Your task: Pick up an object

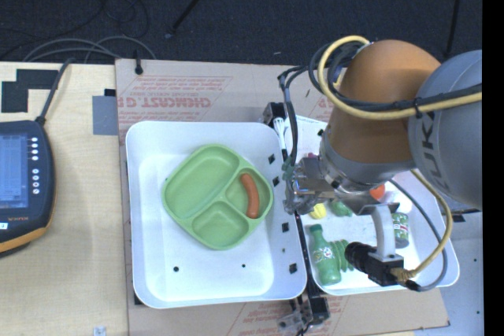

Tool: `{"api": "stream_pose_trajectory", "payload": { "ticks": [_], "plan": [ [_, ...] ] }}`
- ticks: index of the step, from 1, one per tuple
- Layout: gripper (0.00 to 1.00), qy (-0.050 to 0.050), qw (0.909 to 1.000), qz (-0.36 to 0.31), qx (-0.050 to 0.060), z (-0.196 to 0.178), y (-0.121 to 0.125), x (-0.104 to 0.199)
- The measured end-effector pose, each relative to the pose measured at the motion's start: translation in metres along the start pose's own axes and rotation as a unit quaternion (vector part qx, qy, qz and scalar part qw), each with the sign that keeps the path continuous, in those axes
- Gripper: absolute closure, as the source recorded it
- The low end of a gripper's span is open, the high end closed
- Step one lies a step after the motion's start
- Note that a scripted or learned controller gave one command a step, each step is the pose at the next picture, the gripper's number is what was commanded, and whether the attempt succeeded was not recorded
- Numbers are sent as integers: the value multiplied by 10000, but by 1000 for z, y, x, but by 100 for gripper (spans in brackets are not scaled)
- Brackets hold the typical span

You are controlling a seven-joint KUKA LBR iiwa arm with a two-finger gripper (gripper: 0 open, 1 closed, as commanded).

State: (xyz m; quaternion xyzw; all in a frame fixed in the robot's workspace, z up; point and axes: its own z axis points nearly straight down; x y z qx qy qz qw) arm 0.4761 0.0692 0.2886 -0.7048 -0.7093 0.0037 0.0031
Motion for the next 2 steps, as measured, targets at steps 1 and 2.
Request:
{"api": "stream_pose_trajectory", "payload": {
  "ticks": [1, 2],
  "plan": [
    [100, -13, 10000, 30, -45, -91, 14, -41],
    [100, -4, 10000, -4, -27, -140, 0, 19]
  ]
}}
